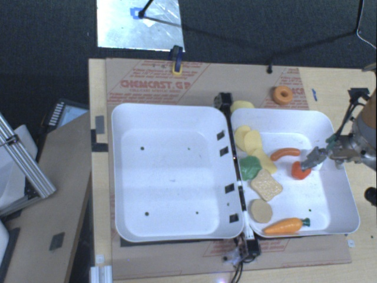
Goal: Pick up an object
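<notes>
Camera view, from the claw (307,160) outward: low over the right bin (339,184), reaching in across that bin's outer wall, tip touching or just above a small red tomato-like piece (300,171). Whether spread or pressed together, impossible to tell at this slant; no proof of the red piece being pinched. Probably the chosen target, since nearest and standing apart from the rest.

Just beyond the tip, toward the bin's far wall, an orange-red sausage (285,154). Further out, toward the divider between bins, a crowded row: two pale yellow round slices (248,138), a green leafy piece (250,167), a bread slice (267,187), a tan round disc (260,210). Toward the near wall, a carrot (287,226) lying along the rim, awkward for gripping there.

Open room: bare white floor around the red piece on the arm's side, enough for a straight lift. Tighter toward the divider, where pieces touch or overlap.

Past the divider, the left bin (171,170). Outside the bins, on the surface (206,78), a doughnut (283,95), well beyond the far wall.
</notes>
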You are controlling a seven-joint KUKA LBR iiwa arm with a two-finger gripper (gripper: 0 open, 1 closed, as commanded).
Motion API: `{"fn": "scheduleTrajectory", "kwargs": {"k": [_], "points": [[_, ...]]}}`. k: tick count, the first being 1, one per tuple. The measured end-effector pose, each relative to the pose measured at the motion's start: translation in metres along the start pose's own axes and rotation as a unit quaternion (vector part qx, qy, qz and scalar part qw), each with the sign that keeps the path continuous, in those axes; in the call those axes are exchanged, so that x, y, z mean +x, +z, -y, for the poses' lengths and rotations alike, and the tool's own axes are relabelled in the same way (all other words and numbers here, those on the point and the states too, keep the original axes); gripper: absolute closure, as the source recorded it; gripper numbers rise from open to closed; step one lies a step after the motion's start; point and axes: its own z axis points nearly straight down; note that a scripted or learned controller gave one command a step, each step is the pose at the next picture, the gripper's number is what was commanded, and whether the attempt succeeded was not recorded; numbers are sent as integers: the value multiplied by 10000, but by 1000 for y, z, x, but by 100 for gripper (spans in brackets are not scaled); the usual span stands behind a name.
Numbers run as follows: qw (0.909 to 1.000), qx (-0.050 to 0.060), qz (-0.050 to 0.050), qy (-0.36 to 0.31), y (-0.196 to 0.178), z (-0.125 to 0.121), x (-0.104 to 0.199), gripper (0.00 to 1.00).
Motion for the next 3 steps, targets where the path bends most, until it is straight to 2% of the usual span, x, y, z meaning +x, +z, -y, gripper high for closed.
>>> {"fn": "scheduleTrajectory", "kwargs": {"k": [1, 2, 3], "points": [[10000, 25, -26, -43, 147, -14, 91, 0], [10000, -16, 4, 0, 129, -15, 84, 100], [10000, -70, 3, -38, 33, -87, 117, 100]]}}
